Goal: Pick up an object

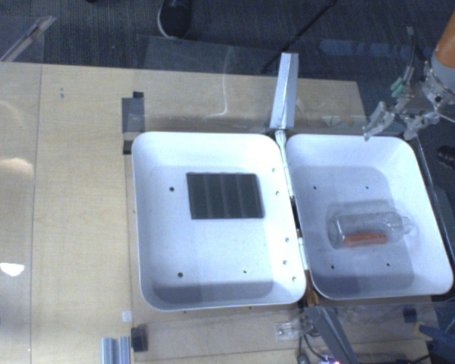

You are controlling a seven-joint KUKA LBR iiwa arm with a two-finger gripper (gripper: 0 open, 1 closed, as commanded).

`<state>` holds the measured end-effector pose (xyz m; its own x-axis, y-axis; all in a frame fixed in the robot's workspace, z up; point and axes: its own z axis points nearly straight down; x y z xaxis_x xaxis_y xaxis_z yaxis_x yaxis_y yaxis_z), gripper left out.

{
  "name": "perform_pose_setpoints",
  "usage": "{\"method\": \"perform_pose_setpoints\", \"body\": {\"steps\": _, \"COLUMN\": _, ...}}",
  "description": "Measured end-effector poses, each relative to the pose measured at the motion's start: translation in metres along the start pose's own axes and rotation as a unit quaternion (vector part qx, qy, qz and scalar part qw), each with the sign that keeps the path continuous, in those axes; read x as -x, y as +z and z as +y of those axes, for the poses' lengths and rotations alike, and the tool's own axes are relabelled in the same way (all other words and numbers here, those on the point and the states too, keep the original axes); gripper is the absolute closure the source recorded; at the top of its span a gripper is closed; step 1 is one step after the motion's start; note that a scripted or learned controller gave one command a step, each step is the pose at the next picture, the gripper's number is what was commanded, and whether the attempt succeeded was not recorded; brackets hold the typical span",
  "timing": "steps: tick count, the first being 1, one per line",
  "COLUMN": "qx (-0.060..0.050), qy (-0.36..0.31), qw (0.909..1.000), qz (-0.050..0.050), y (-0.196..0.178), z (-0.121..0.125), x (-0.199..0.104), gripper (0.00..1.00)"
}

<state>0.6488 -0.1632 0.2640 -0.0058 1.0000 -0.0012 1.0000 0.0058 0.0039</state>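
Bottle (368,229) alone in right bin (425,279); fingers (378,117) apart.

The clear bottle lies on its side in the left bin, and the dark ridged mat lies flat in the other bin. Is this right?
Not quite. The camera view shows the clear bottle lying on its side in the right bin, not the left one. The dark ridged mat lies flat in the other bin, the left bin.
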Motion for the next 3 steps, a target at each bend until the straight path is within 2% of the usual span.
{"method": "perform_pose_setpoints", "body": {"steps": 1, "qx": -0.001, "qy": -0.047, "qw": 0.9989, "qz": 0.001, "y": 0.152, "z": 0.005, "x": -0.060, "gripper": 0.00}}
{"method": "perform_pose_setpoints", "body": {"steps": 2, "qx": 0.003, "qy": -0.048, "qw": 0.9989, "qz": 0.001, "y": 0.139, "z": 0.007, "x": -0.061, "gripper": 1.00}}
{"method": "perform_pose_setpoints", "body": {"steps": 3, "qx": 0.003, "qy": -0.048, "qw": 0.9989, "qz": 0.001, "y": 0.139, "z": 0.007, "x": -0.061, "gripper": 0.00}}
